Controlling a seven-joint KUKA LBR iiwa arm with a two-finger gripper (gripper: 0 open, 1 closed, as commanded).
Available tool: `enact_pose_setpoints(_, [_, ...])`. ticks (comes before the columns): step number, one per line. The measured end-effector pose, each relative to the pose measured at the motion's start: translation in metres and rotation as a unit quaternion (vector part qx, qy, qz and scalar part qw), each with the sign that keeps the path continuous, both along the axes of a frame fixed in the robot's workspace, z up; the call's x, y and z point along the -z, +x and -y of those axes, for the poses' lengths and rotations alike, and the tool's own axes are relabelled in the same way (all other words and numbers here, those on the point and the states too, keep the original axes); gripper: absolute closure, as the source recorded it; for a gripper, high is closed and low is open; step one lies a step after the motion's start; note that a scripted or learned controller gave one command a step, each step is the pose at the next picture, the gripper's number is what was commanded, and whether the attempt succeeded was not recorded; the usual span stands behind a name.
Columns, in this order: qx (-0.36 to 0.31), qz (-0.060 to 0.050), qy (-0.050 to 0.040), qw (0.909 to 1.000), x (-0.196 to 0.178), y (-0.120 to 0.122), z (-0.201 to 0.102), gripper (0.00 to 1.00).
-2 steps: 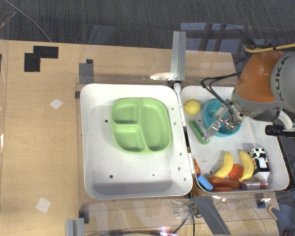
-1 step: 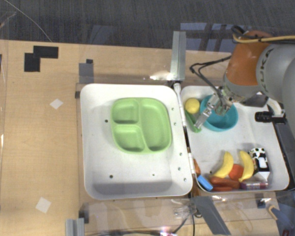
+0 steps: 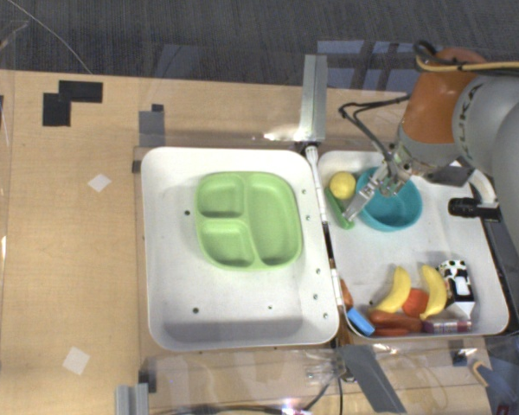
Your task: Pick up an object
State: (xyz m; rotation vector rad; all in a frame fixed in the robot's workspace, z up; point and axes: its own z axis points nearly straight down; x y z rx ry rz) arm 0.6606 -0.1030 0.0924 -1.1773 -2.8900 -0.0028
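Camera view: gripper point(image 3: 361, 204) is seen low in the right bin point(image 3: 493, 322), fingers slightly spread, nothing pinched, between yellow ball point(image 3: 342, 184) and teal bowl point(image 3: 396, 207). A centred descent over the ball is advised before closing.

Arm (orange-banded) angles down-left, tool point(image 3: 364, 199) lowered.

I see the gripper point(image 3: 361, 204) low in the right bin point(image 3: 363, 271), between a yellow ball point(image 3: 342, 183) and teal bowl point(image 3: 396, 207).
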Motion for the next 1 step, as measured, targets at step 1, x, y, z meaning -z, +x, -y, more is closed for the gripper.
enact_pose_setpoints(1, [0.064, 0.009, -0.0079, 0.9979, 0.0000, -0.0014, -0.0102, 0.00])
